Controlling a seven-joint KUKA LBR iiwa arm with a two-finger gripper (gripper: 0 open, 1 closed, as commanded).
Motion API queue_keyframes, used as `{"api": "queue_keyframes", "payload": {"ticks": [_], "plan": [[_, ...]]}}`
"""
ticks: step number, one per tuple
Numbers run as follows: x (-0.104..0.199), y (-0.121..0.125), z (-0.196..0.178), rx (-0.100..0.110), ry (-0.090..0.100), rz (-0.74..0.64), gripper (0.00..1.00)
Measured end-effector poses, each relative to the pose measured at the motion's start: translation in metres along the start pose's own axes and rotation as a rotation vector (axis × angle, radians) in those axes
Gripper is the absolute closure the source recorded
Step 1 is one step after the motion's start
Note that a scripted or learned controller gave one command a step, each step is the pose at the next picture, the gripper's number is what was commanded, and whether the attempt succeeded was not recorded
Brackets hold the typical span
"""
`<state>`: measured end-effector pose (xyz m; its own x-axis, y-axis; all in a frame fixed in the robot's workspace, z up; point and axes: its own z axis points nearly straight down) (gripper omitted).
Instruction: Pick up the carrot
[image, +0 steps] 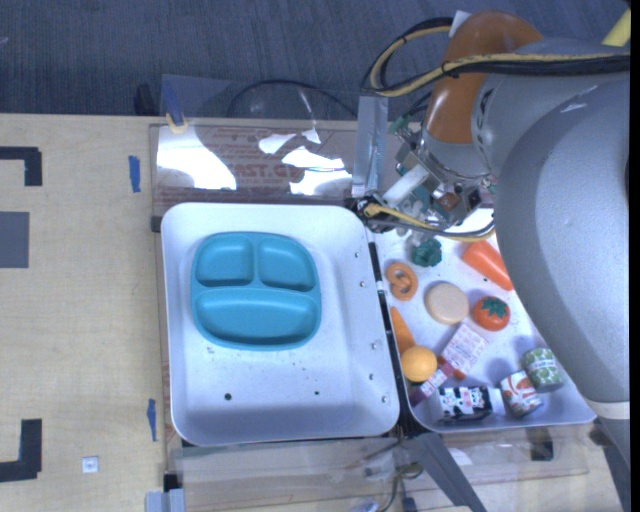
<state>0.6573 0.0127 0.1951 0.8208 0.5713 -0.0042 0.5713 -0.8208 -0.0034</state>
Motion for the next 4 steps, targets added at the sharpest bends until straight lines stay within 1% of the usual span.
{"api": "queue_keyframes", "payload": {"ticks": [1, 2, 3, 4], "plan": [[-0.011, 0.008, -0.058, -0.004, 0.009, 0.391, 1.00], [-0.011, 0.008, -0.056, -0.003, 0.006, 0.390, 0.00], [0.010, -0.011, 0.015, 0.002, -0.003, 0.399, 0.00], [-0.012, 0.025, -0.076, -0.006, 0.013, 0.377, 0.00]]}}
